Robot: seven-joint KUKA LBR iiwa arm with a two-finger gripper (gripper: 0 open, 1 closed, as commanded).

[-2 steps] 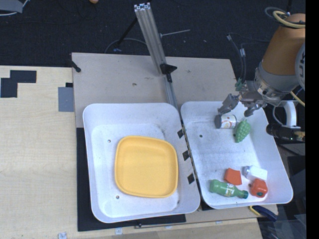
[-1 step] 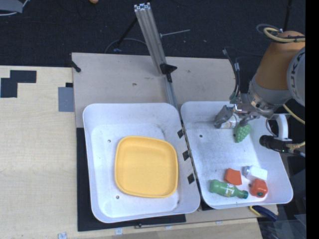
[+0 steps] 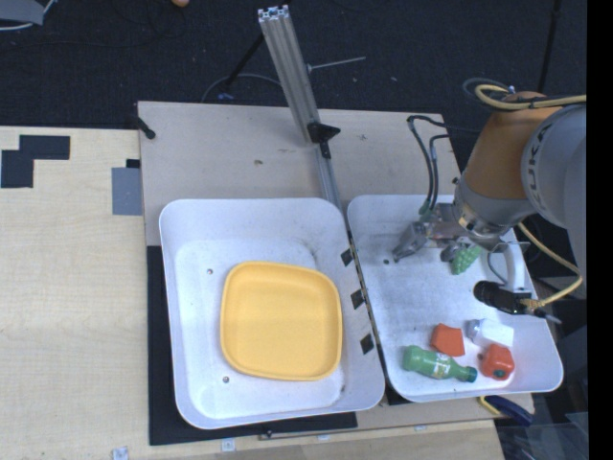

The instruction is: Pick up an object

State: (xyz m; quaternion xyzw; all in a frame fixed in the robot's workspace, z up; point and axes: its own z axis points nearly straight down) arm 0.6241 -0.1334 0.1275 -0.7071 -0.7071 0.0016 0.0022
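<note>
No readable text, label or number on any object.

Two bins side by side on bench (image 3: 220,151). Left bin (image 3: 182,257): square plate (image 3: 282,320) lying at centre. Right bin (image 3: 402,295): bottle (image 3: 437,364) on its side at near edge; block (image 3: 447,339) just behind bottle; small jug-shaped item (image 3: 496,360) right of bottle; knobbly toy (image 3: 465,258) farther back, under arm's wrist.

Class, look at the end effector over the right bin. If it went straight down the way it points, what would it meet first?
Probably the bare white floor of the right bin. The end effector hangs over its far part, with a small green toy just beside it; depth is hard to judge.
</note>
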